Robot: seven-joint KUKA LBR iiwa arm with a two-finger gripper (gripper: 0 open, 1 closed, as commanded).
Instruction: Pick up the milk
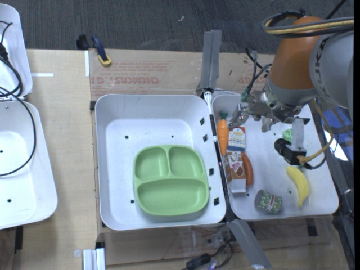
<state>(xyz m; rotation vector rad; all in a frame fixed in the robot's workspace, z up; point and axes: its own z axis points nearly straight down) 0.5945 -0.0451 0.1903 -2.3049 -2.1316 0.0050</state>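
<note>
The milk carton (237,139) sits wedged between carrot (223,135) and another carton (237,172), so the gripper (243,115), its opening impossible to tell, may snag a neighbour.

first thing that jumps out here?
The green plate, three compartments, alone in the left bin. Then the arm's orange band above the right bin, where the items crowd: a carrot, the milk and another carton along the bin's left wall, a banana and a can nearer the front.
</note>
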